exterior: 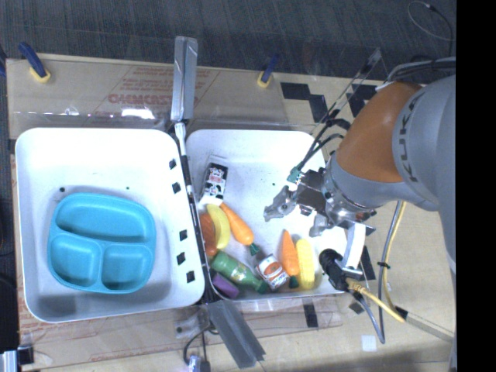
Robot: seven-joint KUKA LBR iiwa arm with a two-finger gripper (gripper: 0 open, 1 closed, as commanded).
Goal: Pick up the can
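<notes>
One fixed cam, mounted above the table (93, 80), looking down at a slant. Mid-range: both white bins fit w/ margin, left bin (31, 208) at 9 o'clock, right bin (256, 142) near centre. Arm (403, 142) enters from 3 o'clock. Dark floor along 12 o'clock edge.

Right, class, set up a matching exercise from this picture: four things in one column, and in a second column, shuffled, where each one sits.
Things:
1. blue tray
2. can
3. black-and-white carton
4. gripper

Places:
A. lying at the near edge of the right bin, among toy vegetables
B. over the right bin, above its bare middle floor
C. alone in the left bin
D. near the divider, at the upper left of the right bin

Pairs: 1-C, 2-A, 3-D, 4-B
</notes>
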